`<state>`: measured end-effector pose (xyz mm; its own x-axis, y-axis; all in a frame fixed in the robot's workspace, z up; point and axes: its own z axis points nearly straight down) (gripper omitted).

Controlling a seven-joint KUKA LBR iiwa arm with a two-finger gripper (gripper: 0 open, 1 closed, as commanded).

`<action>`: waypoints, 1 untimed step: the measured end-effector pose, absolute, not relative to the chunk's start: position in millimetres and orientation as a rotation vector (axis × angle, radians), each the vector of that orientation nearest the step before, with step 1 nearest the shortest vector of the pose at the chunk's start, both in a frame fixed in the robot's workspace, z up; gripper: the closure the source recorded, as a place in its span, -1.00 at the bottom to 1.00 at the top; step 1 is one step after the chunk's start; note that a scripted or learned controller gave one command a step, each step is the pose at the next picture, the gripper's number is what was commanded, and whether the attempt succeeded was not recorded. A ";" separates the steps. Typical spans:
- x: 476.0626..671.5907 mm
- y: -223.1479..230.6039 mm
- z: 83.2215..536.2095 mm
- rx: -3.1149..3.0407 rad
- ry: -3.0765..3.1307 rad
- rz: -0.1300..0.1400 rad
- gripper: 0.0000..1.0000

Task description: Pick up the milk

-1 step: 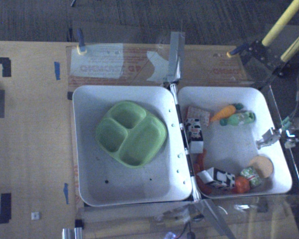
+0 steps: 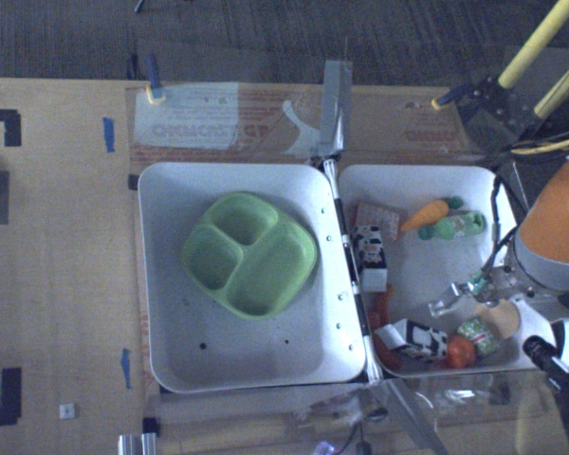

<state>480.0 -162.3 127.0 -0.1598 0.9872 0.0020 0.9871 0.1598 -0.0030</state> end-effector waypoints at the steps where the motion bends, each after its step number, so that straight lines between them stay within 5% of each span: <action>1: 480.9 -164.1 134.4 -2.037 -2.388 0.002 1.00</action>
